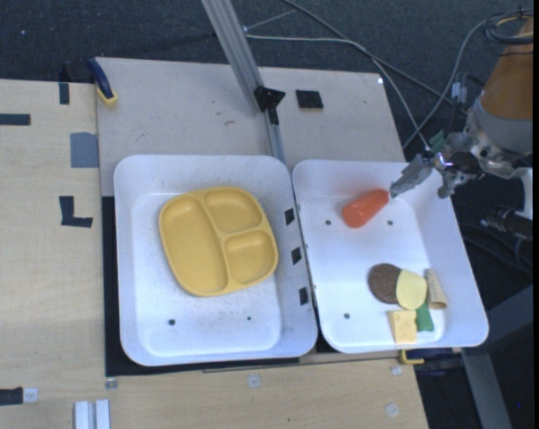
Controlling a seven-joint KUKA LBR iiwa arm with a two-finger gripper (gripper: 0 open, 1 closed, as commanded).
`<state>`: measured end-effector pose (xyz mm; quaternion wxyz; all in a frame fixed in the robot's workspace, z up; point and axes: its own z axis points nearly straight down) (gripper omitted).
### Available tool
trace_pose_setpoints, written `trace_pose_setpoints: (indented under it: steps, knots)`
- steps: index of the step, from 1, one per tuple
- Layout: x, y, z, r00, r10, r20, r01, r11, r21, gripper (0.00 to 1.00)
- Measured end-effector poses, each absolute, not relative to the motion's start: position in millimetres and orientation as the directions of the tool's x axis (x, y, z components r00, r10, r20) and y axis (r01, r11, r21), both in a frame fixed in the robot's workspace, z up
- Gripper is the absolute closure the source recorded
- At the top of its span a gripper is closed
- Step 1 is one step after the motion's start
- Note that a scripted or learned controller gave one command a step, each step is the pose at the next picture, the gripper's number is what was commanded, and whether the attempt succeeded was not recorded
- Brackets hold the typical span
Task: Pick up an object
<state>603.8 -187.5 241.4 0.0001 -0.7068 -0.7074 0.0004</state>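
Two shallow white bins side by side on the desk (206, 105). In the left bin (135, 329), a yellow plate (218, 239) with three compartments, lying flat near the middle, one corner turned toward the upper left. In the right bin (358, 284), an orange carrot (366, 208) on its side in the upper half, thick end toward the lower left, tip toward the upper right. Near the lower right corner of that bin, a tight cluster: a brown disc (384, 281), a yellow round piece (411, 289) overlapping the disc's right side, a tan piece (435, 290) just to the right, a green piece (425, 318) below, and a yellow block (401, 325) at the bottom, all touching or nearly so.

Reaching in from the right, the grey arm (506, 88) with its orange band, wrist over the right bin's upper right edge. Pincer (401, 187) low at the carrot's tip, just beside it, possibly touching; hard to judge from this slant. One dark finger (412, 175) visible, pointing down and left toward the carrot. Nothing seen clamped; opening of the pincer impossible to tell here.

Above the bins, a grey metal post (233, 34) slanting across the desk, with thin cables (341, 38) trailing over the dark floor (72, 16).
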Motion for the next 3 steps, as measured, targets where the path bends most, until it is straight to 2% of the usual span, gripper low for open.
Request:
trace_pose_setpoints:
  steps: [2,3]
  knots:
    - [604.8,-200,148,0.0,1.0,0.0,1.0,0.0,-0.005,0.0]
    - [593.4,-196,92,-0.001,1.0,0.001,1.0,0.001,-0.007,0.0]
